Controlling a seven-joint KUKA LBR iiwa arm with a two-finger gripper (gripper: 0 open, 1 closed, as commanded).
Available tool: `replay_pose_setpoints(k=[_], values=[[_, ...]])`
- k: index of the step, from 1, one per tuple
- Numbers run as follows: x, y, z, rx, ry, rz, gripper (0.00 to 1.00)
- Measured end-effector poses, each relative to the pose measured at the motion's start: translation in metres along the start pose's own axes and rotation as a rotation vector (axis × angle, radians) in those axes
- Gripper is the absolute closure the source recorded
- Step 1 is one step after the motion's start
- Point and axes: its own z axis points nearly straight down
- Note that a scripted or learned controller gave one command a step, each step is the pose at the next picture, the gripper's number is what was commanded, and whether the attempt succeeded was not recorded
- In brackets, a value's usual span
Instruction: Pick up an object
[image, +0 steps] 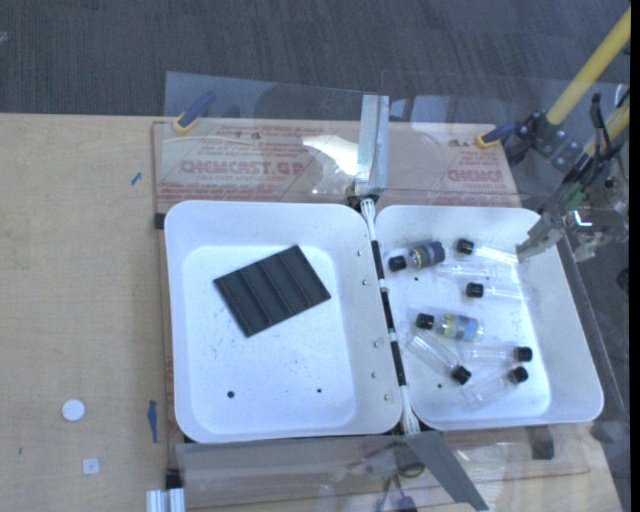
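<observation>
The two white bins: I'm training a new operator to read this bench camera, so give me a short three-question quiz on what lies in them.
1. True or false: the dark grey ribbed rectangular mat lies in the right-hand shallow white bin.
2. Multiple choice: the clear plastic vials with black caps lie in A) the left-hand shallow white bin, B) the right-hand bin, C) both bins.
3. Fill in: the metal two-finger gripper is seen at the right-hand bin's ____ right corner (near or far).

Key: 1 false; 2 B; 3 far.
</observation>
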Motion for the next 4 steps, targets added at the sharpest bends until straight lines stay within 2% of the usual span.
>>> replay_pose_setpoints(k=[1,2,3,4], values=[[-0.032,0.032,0.130,-0.001,-0.001,-0.041,0.00],[-0.019,0.055,0.177,-0.002,0.000,-0.086,0.00],[0.011,0.045,0.179,-0.007,-0.002,-0.075,0.00],[0.031,0.050,0.180,-0.006,-0.002,-0.101,0.00]])
